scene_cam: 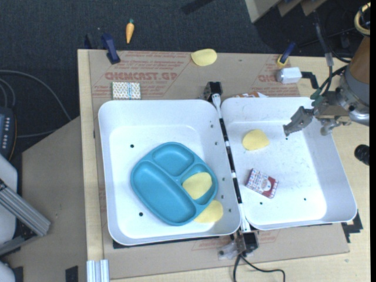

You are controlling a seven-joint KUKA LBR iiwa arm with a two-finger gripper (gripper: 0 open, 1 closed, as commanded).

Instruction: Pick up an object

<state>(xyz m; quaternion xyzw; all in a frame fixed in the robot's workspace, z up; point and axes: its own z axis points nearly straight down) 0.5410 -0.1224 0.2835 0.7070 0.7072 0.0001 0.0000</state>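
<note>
The left bin held a blue divided plate, set at a slant toward the near side. One yellow piece lay in the plate's right-hand compartment, and a second yellow piece lay just beyond the plate's near-right edge, on the bin floor, touching or nearly touching the plate. On the cardboard behind this bin lay a small patterned packet, with a blue clip and a small orange carrot-shaped item farther back (the carrot shape on the dark floor). A further yellow piece sat on the cardboard near the back edge, about level with the seam between the bins.

The right bin held a yellow piece toward its back left, and a small red-and-white packet lay nearer the camera, apart from it. The gripper hung over the back right of this bin, to the right of the yellow piece and clear of it. One dark finger pointed leftward and downward; how far the fingers stood apart could not be told from this angle, and nothing was seen between them. A small white block lay on the cardboard behind the right bin.
</note>
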